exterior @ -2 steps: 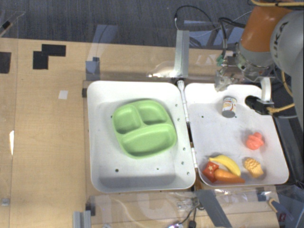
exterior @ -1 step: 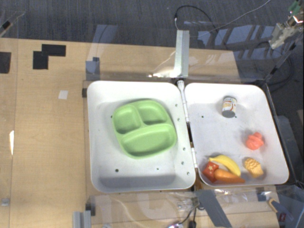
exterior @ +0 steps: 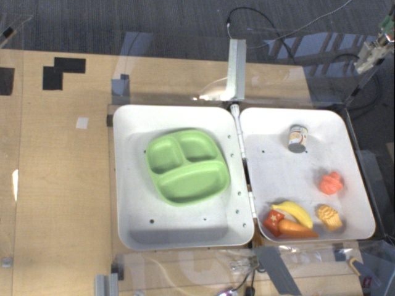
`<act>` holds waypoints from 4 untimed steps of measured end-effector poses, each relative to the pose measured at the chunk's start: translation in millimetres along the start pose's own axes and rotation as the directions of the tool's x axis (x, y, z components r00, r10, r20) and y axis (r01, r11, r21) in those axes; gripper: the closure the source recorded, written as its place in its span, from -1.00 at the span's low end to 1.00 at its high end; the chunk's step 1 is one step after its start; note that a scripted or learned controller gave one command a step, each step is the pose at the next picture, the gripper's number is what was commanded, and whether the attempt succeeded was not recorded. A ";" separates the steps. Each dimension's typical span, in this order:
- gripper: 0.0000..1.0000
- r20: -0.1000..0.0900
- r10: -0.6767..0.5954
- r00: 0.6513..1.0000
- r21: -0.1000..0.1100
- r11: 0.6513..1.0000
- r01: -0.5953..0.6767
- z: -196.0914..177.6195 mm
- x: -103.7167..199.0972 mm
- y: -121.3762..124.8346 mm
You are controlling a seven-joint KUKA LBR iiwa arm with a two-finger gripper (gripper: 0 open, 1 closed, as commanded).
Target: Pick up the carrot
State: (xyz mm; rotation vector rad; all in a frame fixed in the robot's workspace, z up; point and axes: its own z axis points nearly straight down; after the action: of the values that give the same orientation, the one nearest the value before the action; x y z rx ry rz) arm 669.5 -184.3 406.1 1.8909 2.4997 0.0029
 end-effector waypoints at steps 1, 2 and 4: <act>1.00 0.003 -0.660 0.751 -0.003 0.751 0.660 -31.9 22.2 6.9; 1.00 0.004 -0.878 0.478 -0.002 0.478 0.878 -32.2 0.0 -8.9; 1.00 0.004 -0.977 0.214 -0.001 0.214 0.977 -32.0 -15.0 -18.1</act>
State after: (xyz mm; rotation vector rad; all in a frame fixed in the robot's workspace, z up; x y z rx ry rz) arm 656.0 -203.6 438.0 -0.0936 3.1292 -0.0029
